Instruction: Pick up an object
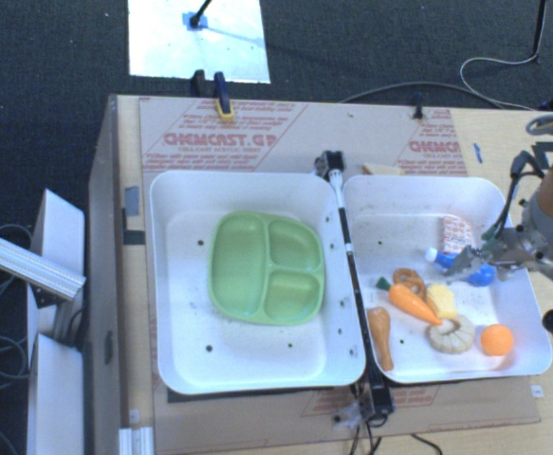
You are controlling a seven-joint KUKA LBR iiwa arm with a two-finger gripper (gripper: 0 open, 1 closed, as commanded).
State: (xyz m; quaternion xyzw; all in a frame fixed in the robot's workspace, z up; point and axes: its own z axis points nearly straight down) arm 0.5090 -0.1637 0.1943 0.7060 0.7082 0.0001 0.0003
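The gripper [472, 262] sits low in the right bin [418, 207], right over a small blue piece [478, 275], though from here I can't tell whether it has hold of it. The toy food seems heaped loosely for grabbing: a carrot [415, 302] and yellow chunk [441, 300] just beside it, an orange ball [496, 339] nearer the corner. The green divided plate [265, 268] lies well apart in the left bin [186, 349].
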